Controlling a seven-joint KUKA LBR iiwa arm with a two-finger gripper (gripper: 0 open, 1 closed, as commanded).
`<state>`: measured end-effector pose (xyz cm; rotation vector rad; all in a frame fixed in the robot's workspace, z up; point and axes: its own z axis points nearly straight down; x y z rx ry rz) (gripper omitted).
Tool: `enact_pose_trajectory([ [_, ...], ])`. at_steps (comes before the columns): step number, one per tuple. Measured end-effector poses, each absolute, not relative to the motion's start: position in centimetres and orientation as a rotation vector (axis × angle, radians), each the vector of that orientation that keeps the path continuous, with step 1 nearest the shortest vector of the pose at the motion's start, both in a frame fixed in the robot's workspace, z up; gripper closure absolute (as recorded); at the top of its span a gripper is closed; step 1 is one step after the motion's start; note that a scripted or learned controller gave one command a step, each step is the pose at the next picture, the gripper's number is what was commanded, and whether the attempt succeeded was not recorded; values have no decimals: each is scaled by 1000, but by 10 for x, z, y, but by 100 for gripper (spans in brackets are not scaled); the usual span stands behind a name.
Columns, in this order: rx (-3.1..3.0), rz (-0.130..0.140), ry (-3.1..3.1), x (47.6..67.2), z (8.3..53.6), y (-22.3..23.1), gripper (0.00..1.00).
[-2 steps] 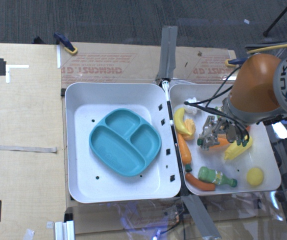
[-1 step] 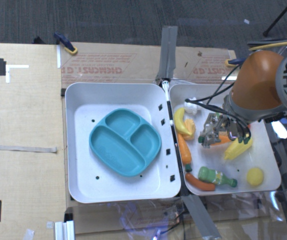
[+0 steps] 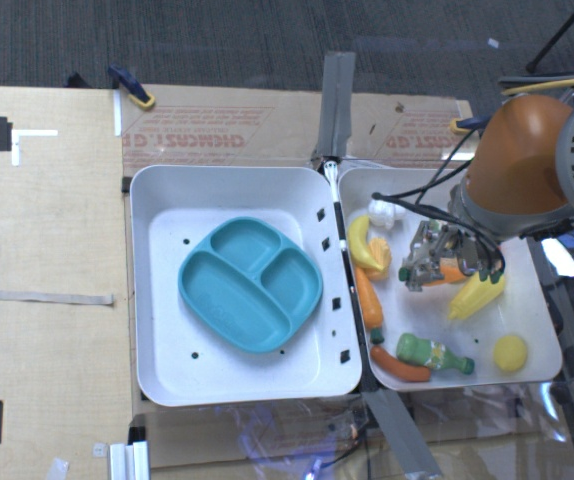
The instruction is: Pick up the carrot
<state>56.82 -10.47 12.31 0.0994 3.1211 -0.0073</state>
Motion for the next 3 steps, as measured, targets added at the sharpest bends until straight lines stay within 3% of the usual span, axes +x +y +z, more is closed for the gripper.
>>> enact_pose_trajectory([
  [1,97,-10,3116,570,133,-105,100],
  [2,97,-10,3116,570,133,-105,0],
  [3,95,-12,3110,572,143,-105,100],
])
